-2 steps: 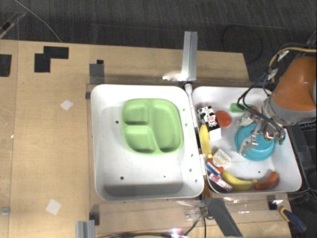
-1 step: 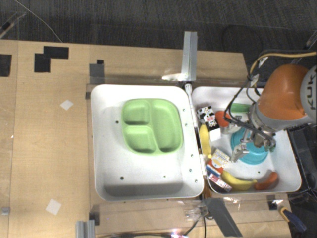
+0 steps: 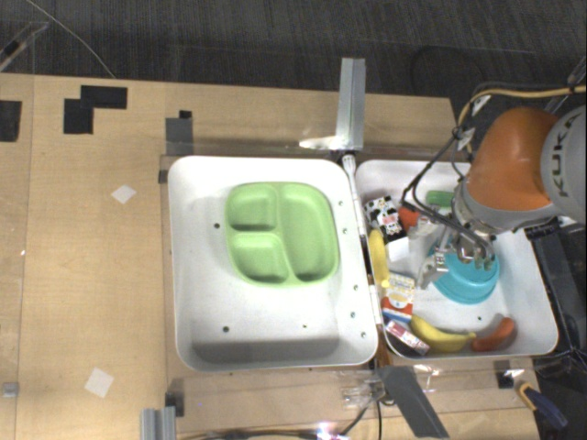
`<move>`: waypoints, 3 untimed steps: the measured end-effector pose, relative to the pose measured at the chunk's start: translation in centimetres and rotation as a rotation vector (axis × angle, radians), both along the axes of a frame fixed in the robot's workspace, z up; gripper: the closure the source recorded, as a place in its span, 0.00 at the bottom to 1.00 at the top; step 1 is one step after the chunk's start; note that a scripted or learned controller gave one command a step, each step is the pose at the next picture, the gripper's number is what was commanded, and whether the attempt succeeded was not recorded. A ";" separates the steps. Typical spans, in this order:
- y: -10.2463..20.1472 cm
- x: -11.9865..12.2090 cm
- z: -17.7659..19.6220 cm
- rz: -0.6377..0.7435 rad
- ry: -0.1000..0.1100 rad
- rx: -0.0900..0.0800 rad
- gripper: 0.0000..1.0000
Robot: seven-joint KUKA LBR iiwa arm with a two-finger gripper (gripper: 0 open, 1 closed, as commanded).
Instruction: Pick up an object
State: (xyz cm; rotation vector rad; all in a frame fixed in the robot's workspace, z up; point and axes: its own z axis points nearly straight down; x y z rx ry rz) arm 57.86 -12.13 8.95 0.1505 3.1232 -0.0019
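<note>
My gripper hangs low in the right bin, over the left part of a blue bowl. The arm's orange band sits above it and hides part of the bin's back. A yellow banana lies along the front wall, with a red sausage-like piece at its right end. A black-and-white toy rests near the back left corner, and a green item shows behind the gripper. Nothing is visibly held.
The left bin holds a green divided plate. A yellow strip and small packets lie along the right bin's left wall. A metal post stands behind the two bins. Cables run by the arm's wrist.
</note>
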 end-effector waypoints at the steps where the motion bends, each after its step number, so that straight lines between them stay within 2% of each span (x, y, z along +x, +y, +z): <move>1: -0.5 -3.7 0.1 -0.121 -0.002 0.002 0.00; 2: 2.5 -3.1 0.1 -0.195 -0.003 0.001 0.00; 3: 0.1 -8.6 0.1 -0.252 -0.005 0.003 0.00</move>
